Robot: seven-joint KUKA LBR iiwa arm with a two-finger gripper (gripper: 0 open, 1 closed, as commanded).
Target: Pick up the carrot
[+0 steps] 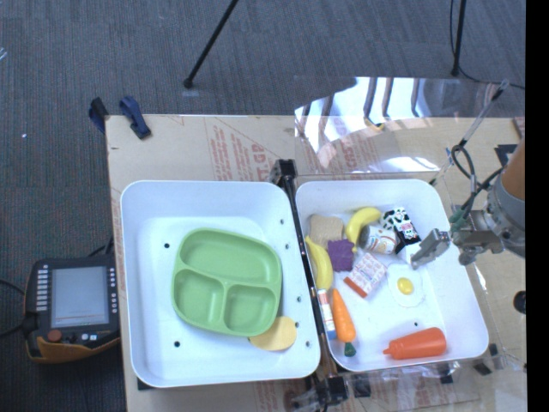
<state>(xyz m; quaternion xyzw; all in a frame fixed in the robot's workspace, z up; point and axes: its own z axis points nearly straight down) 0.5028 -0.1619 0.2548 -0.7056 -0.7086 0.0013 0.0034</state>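
The carrot (343,314) is orange with a green stub at its near end. It lies in the right bin (463,316), close to the bin's left wall and towards the front. My gripper (428,250) reaches in from the right and hovers over the right half of that bin, above and to the right of the carrot. It is well apart from the carrot, closer to a fried-egg toy (407,287) and a black-and-white carton (397,223). I see nothing held in it.
Around the carrot lie a white tube (323,304), a red-and-white packet (367,274), a purple block (340,253), two bananas (321,263) (363,221), a can (380,240) and an orange bottle (418,343). The left bin (146,230) holds a green divided plate (227,280) and a yellow disc (274,335).
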